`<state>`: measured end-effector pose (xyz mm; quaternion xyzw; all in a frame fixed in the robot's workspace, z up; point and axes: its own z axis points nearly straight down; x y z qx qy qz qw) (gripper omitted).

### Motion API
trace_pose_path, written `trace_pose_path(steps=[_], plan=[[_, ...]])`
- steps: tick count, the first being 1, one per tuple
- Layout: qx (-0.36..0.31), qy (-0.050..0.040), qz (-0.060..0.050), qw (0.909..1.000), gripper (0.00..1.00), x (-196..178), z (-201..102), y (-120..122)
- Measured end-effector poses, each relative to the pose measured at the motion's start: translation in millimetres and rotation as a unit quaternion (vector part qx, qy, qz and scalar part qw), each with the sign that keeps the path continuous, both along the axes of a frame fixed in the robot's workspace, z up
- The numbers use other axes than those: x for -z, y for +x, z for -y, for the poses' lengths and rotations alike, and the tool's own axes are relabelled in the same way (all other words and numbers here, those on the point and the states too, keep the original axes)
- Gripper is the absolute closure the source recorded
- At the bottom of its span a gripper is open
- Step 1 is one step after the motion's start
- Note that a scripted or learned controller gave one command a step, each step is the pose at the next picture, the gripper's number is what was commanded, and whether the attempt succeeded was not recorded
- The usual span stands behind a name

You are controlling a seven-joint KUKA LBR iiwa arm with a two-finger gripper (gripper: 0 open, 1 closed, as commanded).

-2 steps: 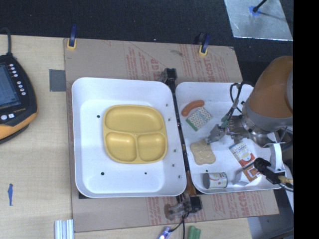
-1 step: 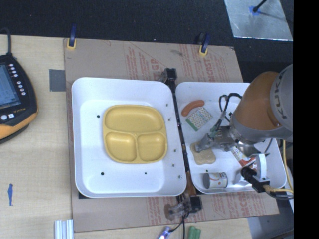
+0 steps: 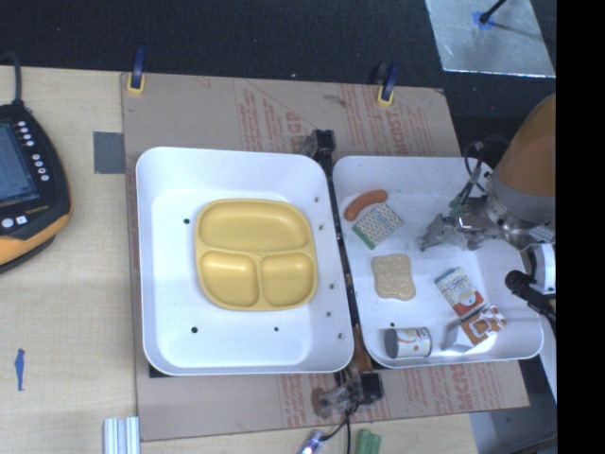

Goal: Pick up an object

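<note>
Gripper [image 3: 452, 233] low in right bin [image 3: 529, 353]; finger state impossible to tell. Nearest pick candidate: toast slice [image 3: 392, 276], just left and toward the front. Checked packet [image 3: 377, 224] lying left.

A robotics lab or test cell is indicated. A wooden worktop [image 3: 66, 348] is covered by a cardboard sheet [image 3: 284, 112], which is held down by blue-handled clamps [image 3: 137, 72]. Two white bins [image 3: 156, 253] are set on the sheet side by side. A teach pendant [image 3: 28, 192] with a screen and buttons is laid at the left edge, with a cable attached. A grey and orange arm [image 3: 529, 159] is seen at the right. Dark carpet [image 3: 236, 17] is visible beyond the worktop, with a tripod foot [image 3: 496, 8] on a pale mat [image 3: 473, 36].
</note>
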<state>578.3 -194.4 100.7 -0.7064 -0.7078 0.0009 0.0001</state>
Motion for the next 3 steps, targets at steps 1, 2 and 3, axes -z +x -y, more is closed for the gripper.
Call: trace_pose_path(steps=[1,2,3], plan=[[-0.002,0.0007,-0.002,1.0,0.0,9.2,-80.1,2.2],[-0.002,0.0002,-0.002,1.0,0.0,9.3,-91.3,-49.4],[-0.002,-0.0002,0.0,1.0,0.0,9.1,-98.4,-44.3]])
